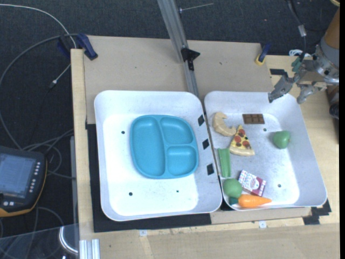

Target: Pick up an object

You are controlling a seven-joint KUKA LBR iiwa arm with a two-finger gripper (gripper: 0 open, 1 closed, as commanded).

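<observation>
2 open fingers (291, 93) hover near the chocolate bar (253, 118).

No legible text anywhere; print on the small pink-and-white packet (252, 183) too blurred to read

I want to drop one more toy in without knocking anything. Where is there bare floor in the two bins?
Left bin: bare strips all around the blue tray, widest in front of it. Right bin: bare along its right side, below the green ball. Crowded: its left side and front corner, with pizza slice, carrot and pink packet.
</observation>
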